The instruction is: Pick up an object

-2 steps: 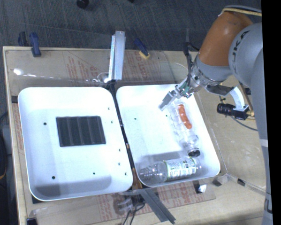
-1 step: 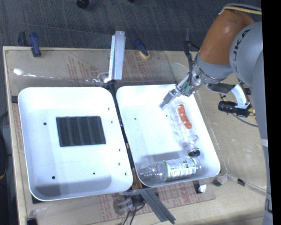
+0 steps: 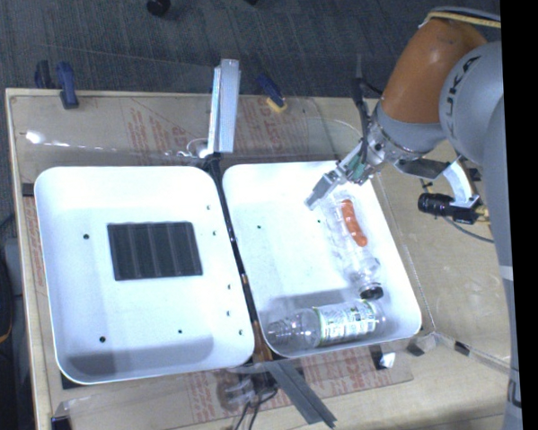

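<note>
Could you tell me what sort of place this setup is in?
Probably a robotics lab: a grey arm reaches over two white bins on a bench, with clamps along its edge and plastic bottles as test objects.

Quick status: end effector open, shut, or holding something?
End effector: cannot be told; it hovers over the right bin, above the clear bottle.

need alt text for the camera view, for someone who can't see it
A grey robot arm with an orange band reaches in from the right, its claw over the right shallow white bin, just above a clear plastic bottle with an orange label. A second clear plastic bottle lies along that bin's near wall. The left white bin holds a dark ribbed rectangular block.
</note>
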Motion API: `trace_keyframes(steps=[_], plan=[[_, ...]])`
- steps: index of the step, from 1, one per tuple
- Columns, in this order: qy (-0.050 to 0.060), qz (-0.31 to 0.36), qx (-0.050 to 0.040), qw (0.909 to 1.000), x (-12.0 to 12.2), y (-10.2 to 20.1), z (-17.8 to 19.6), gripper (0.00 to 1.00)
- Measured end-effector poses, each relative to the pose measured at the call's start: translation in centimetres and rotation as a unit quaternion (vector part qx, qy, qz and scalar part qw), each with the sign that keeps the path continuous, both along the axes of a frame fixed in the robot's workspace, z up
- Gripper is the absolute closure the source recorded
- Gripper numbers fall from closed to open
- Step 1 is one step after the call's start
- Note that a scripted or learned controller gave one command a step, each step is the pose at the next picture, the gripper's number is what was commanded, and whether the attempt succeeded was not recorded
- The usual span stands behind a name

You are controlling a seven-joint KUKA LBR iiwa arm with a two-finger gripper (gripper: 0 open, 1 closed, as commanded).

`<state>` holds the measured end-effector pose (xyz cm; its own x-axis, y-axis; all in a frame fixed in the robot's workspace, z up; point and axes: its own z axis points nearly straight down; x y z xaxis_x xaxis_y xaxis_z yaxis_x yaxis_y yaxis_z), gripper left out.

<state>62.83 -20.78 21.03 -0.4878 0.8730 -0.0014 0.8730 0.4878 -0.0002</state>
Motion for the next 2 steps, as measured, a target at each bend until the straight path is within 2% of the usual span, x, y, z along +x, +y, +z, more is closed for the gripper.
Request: trace_keyframes(steps=[1, 2], plan=[[0.0, -0.074, -0.0001, 0.9972, 0.1, -0.3, 1.9, 0.0], [0.003, 0.018, 0.0009, 0.9998, 0.3, 3.0, 1.5, 0.0]])
